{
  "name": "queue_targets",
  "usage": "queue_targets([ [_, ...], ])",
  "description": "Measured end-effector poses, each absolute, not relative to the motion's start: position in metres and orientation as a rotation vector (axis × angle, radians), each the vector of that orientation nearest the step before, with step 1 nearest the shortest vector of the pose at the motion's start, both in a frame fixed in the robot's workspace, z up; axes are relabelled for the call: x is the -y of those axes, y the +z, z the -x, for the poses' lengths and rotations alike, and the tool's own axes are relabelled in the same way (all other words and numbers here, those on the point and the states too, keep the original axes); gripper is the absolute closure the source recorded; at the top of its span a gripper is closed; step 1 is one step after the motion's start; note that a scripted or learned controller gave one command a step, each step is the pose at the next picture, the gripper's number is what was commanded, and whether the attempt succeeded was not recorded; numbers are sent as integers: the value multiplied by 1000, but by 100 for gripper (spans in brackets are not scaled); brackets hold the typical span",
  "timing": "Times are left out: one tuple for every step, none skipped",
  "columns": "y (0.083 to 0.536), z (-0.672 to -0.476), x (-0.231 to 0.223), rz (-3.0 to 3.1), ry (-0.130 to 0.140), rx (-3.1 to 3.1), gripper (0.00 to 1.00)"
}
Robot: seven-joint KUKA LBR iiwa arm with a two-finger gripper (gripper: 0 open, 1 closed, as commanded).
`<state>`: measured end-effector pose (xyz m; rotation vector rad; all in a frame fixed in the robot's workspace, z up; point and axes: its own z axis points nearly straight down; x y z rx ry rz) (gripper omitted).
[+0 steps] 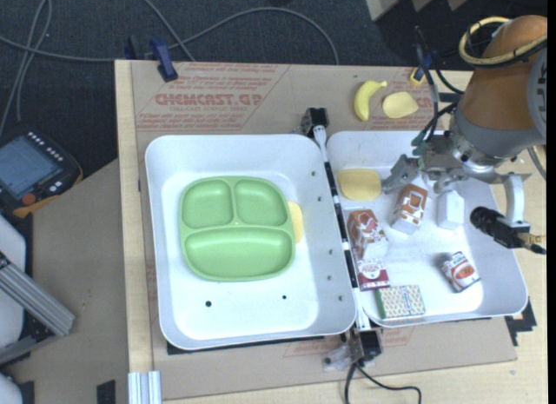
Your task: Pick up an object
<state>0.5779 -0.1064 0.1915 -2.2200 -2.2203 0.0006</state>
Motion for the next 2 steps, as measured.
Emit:
queue_targets([
  [100,-593,157,2221,0,2222,0],
  [109,-593,157,2223,-2,2222,100],
])
